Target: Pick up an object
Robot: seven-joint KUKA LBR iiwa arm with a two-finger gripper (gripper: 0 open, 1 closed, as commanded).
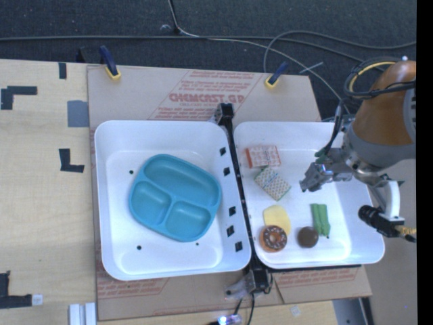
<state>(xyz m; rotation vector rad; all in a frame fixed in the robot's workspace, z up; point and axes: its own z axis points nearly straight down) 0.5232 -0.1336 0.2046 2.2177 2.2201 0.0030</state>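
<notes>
So your gripper (316, 179) is hanging over the right bin (365, 252), up in its upper middle, and honestly you can't tell from this angle how it's set, it's just a dark blob under the wrist. Nothing visibly in it.

Your candidates are all in that bin: a green block (320, 219) just below the gripper, a small brown ball (308, 237) touching or nearly touching its lower end, a chocolate donut (274, 238) with a yellow piece (276, 217) right above it, a patterned packet (272, 183) to the gripper's left, and a red-and-white packet (262, 156) up near the divider. The left bin (108, 181) just has the blue divided plate (175, 196).

If I were you I'd go for the green block, it's the closest and looks like it has straight sides. Line up across its narrow width and come straight down, and stay toward its upper end so you don't clip the ball. The flat packets look harder to get under.
</notes>
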